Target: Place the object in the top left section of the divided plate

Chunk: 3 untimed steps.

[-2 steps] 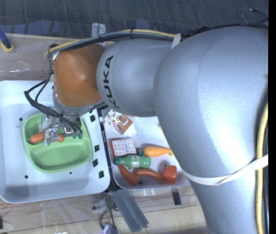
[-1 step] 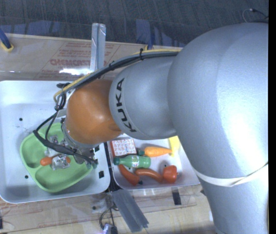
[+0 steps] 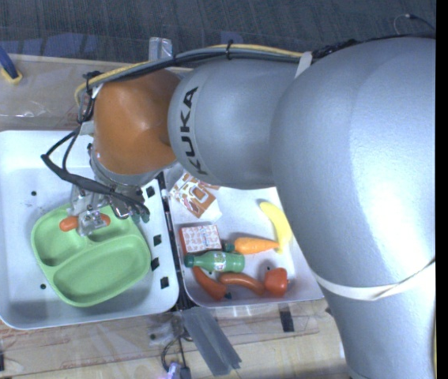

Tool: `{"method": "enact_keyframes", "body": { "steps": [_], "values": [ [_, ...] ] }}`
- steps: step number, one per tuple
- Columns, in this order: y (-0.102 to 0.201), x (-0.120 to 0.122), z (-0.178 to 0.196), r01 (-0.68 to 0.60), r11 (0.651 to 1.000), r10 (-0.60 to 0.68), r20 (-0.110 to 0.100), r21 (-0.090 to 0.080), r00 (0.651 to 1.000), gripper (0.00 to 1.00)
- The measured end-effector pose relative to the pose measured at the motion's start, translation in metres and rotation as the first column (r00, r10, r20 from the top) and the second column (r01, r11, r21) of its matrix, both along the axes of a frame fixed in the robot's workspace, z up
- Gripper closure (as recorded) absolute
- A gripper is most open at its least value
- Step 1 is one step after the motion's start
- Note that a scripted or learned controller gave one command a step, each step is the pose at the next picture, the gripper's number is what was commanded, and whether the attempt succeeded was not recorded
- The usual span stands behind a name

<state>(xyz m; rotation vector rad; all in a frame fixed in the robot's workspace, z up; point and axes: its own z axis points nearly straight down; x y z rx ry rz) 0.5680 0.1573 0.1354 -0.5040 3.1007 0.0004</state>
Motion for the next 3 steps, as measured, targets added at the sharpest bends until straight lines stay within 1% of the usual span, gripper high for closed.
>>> {"method": "enact_keyframes", "body": {
  "steps": [1, 2, 3],
  "values": [
    [0.012, -0.036, -0.029, -0.188, 0.982, 0.188, 0.03, -0.001, 0.982, 1.0],
    [0.019, -0.033, -0.026, -0.193, 0.981, 0.193, 0.049, 0.008, 0.98, 0.0],
    [0.025, -0.067, 0.086, -0.262, 0.965, 0.262, 0.002, 0.0, 0.965, 0.0]
  ]
}}
